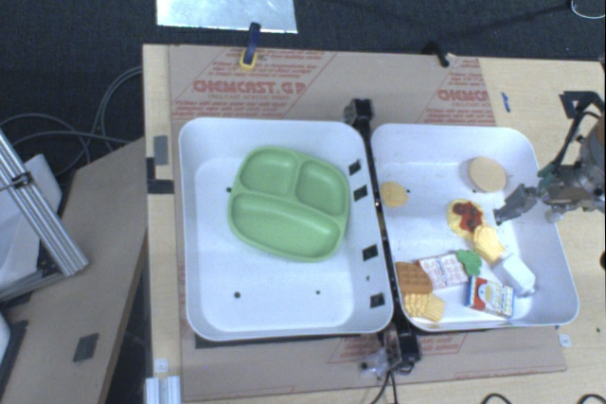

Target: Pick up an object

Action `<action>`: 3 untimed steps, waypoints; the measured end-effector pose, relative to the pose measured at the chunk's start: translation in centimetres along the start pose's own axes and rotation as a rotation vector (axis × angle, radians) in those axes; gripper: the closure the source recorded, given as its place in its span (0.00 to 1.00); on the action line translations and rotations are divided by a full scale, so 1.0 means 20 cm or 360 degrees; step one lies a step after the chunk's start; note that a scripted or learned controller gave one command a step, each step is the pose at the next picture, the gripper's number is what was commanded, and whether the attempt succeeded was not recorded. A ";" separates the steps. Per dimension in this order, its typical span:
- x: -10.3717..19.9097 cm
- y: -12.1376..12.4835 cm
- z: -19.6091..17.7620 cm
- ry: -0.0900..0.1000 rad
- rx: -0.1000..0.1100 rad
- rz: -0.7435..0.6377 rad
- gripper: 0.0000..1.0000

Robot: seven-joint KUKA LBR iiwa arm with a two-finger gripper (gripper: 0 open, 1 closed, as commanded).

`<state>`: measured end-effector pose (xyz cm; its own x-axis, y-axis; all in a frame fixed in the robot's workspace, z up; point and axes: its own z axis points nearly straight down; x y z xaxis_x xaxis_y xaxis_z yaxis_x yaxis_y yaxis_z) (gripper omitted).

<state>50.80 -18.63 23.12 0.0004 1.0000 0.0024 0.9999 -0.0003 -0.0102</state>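
Nearest, in the right white bin [530, 151], a small red-and-white carton [490, 296] lies beside waffle-patterned crackers [418, 291]. Beyond, a yellow-and-red toy food [471, 224], then a round tan disc [487, 173]. Grey gripper [516, 202] hovers beside them; grip state cannot be determined. Left bin [204, 298]: green divided plate [288, 202].

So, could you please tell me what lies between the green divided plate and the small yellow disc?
In the camera view, the plate and disc are separated by the bins' adjoining walls.
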 end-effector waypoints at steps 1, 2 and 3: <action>0.00 0.01 -0.03 -0.0004 -0.0018 -0.0006 0.00; 0.01 0.01 0.18 -0.0003 -0.0014 -0.0003 0.00; 0.06 0.02 0.42 -0.0001 -0.0013 -0.0003 0.00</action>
<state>51.05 -17.32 14.74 -0.0014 1.0000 0.0015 1.0000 0.0014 -0.0022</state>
